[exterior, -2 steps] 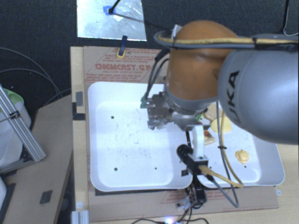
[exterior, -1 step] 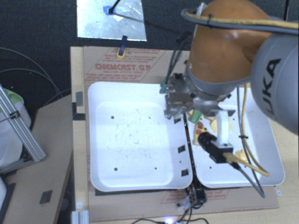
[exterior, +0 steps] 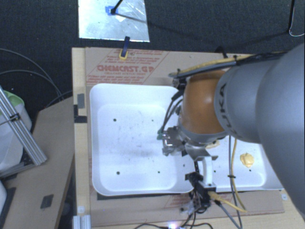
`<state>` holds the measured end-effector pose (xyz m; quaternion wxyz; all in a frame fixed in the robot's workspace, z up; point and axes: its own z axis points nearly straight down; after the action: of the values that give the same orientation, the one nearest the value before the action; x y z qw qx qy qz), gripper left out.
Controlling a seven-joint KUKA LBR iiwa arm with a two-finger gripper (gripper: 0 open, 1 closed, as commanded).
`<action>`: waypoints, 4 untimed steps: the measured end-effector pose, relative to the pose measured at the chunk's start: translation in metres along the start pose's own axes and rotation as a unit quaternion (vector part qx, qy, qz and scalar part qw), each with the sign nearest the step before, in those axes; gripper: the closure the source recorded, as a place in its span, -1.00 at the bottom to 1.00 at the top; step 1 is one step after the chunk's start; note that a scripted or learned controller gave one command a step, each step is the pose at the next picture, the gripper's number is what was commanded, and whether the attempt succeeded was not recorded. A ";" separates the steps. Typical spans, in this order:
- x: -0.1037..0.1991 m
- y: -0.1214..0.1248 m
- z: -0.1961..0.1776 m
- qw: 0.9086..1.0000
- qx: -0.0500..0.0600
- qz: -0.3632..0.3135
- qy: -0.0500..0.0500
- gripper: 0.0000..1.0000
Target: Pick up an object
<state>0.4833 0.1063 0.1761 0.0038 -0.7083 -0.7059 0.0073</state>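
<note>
A small yellow object [exterior: 246, 160] lies in the right bin [exterior: 257, 178], near its front right part. The arm's grey body and orange band [exterior: 202, 104] cover most of that bin. My gripper [exterior: 170, 144] hangs below the band, over the seam where the left bin [exterior: 102, 128] meets the right one. It is well to the left of the yellow object and apart from it. The wrist hides whatever lies straight beneath it.
A cardboard sheet [exterior: 128, 66] with red lettering lies under both bins. A shiny metal plate [exterior: 112, 13] sits on the dark floor behind. Cables [exterior: 224, 206] trail at the front edge, and a metal frame [exterior: 19, 128] stands at the left.
</note>
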 end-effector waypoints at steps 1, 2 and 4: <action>0.006 0.043 0.091 1.000 -0.005 -0.002 0.002 1.00; 0.019 0.009 -0.120 1.000 -0.017 -0.005 0.006 1.00; 0.018 0.009 -0.132 1.000 -0.011 -0.007 0.004 1.00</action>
<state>0.4944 0.1251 0.3081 -0.0015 -0.7031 -0.7111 -0.0032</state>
